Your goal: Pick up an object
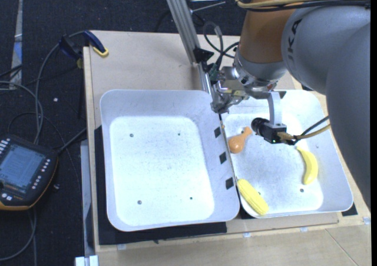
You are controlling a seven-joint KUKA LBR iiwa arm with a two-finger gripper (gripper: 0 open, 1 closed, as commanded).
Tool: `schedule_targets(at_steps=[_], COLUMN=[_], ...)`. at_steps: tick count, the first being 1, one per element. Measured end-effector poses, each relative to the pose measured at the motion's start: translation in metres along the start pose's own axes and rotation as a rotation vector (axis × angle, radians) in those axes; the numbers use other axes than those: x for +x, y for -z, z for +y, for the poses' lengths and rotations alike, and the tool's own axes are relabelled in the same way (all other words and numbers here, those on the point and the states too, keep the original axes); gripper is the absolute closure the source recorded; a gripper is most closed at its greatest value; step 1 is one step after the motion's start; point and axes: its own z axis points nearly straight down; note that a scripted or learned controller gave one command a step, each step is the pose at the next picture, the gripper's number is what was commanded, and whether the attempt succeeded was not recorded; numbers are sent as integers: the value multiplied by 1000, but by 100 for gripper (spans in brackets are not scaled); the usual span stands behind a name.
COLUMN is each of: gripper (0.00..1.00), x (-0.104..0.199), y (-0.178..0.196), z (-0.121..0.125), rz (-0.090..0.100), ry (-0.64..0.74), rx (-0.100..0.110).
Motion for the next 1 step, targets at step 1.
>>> schedule_targets(at_steps=[1], gripper=[100], x=[57], y=[-11], z=[0], rz=[0], ry=[-1], rx=[1])
